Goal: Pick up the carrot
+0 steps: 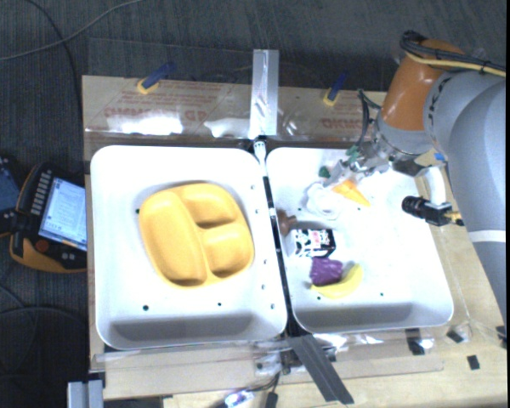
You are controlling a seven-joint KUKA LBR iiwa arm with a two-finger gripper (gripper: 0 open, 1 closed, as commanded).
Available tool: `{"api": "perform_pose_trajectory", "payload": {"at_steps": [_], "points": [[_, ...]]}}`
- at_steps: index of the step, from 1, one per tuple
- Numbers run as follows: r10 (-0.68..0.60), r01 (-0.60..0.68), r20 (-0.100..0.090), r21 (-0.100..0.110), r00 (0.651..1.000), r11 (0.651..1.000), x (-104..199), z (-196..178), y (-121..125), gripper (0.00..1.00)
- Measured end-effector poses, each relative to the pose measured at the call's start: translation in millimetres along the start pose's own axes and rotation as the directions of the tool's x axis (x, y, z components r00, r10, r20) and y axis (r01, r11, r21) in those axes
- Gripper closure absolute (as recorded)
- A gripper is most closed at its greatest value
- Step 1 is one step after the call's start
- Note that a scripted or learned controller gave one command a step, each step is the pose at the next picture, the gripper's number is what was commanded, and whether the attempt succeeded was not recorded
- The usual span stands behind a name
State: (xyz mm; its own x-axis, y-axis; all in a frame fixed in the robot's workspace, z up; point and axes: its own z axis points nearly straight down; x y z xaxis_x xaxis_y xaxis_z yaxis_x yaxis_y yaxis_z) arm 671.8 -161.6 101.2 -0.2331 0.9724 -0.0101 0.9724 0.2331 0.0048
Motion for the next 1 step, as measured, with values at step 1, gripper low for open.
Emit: {"api": "perform_pose_trajectory", "payload": {"at_steps": [1], "points": [[0.233, -0.233, -0.007, 0.008, 0.972, 0.972, 72.0, -82.8, 14.3, 1.00]]}}
